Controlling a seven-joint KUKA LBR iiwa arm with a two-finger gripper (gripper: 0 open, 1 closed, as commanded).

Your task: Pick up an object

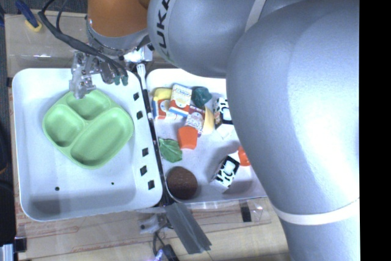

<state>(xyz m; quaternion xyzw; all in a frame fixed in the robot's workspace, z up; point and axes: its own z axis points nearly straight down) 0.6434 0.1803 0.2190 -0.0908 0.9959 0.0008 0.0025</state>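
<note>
My gripper (82, 84) hung over the left bin (30, 192), its tips down at the far rim of the green divided plate (88, 128). Whether it was open or closed I could not tell from that angle, and nothing showed as held in it. The plate lay just below and toward the near side of me, its long axis running slantwise from its two small compartments out to the big one. I judged that rim the likeliest thing to pinch, since it sat right under my tips. The other candidates, an orange bottle (189, 134), a brown ball (181, 183) and a yellow piece (162, 95), lay off to the side in the right bin (208, 192), across the divider.
</note>
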